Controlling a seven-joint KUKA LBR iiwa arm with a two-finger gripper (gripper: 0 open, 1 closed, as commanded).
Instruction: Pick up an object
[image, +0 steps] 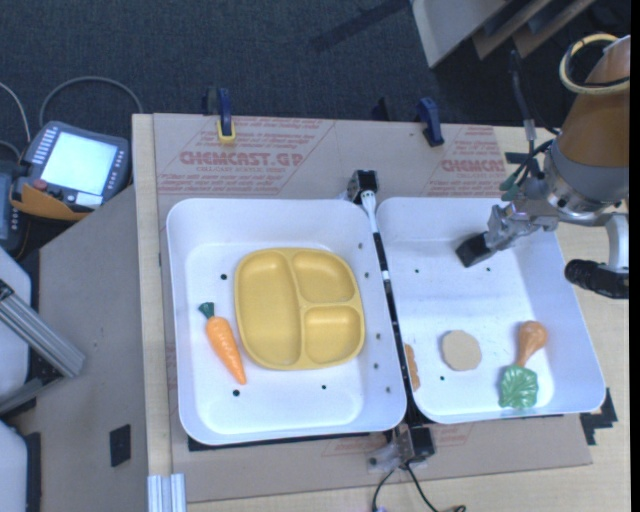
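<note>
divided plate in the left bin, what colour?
Yellow. The divided plate, with three compartments, shows clearly in the camera view.

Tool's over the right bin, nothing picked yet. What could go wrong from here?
1. The tool hangs over bare floor in the right bin, far from any item; a straight descent probably closes on nothing.
2. The tan disc lies flat, so the grasp may slip off it.
3. The drumstick and the green leafy piece sit close together near the wall, so one may get nudged.
</note>
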